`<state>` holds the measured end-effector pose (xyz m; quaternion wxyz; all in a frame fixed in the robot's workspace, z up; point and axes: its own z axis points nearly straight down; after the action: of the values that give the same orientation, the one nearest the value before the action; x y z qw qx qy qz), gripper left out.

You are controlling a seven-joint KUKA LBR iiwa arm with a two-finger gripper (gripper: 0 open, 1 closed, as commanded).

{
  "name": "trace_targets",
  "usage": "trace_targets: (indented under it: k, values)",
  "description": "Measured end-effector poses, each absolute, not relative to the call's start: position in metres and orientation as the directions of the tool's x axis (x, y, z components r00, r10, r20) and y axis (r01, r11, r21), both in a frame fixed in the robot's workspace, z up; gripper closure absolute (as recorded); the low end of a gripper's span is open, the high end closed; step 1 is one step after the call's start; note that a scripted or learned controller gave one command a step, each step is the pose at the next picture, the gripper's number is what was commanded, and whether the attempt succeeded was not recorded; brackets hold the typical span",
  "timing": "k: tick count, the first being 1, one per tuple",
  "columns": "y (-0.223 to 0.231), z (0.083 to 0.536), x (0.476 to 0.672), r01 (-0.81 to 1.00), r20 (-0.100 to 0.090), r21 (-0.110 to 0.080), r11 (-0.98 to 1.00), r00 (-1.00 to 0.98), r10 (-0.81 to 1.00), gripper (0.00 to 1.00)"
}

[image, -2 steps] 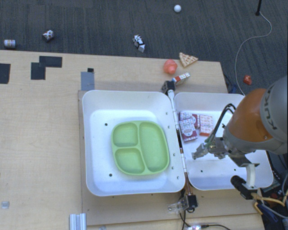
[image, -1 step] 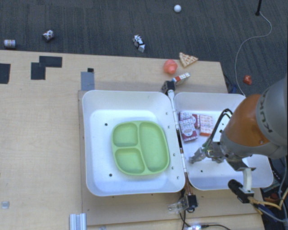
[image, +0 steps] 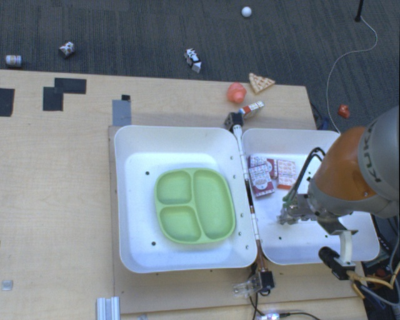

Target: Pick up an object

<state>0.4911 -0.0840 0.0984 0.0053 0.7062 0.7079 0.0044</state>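
The arm (image: 359, 172), grey with its orange band, reaches in from the right and stands over the right bin (image: 325, 250). Its pincer (image: 289, 212) hangs low over the bin floor near the middle of that bin; from this angle I cannot tell whether it is spread or pressed together, and nothing can be seen held in it.

In the right bin, toward its far left corner, lie two flat packets touching each other: a dark red packet (image: 260, 175) and a lighter packet with orange print (image: 285, 172). Both rest on the bin floor, just beyond the pincer and apart from it.

The left bin (image: 134, 206) holds a green divided tray (image: 195, 205), lying flat near the middle, three compartments facing up.

On the counter (image: 56, 206), beyond the bins, sit a round orange-red piece (image: 236, 92) and a red-and-white tube-like item (image: 253, 108) near the seam between the bins. A wedge shaped like a pizza slice (image: 261, 82) lies at the counter's far edge. On the dark floor (image: 156, 31) beyond are a small white ball (image: 246, 11) and a few scattered small items too small to identify.
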Motion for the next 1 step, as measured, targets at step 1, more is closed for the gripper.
trace_targets:
  k: [1]
  values:
    - [-0.084,0.0983,0.491,1.0,-0.001,0.014,0.002,-0.002,1.0,0.0]
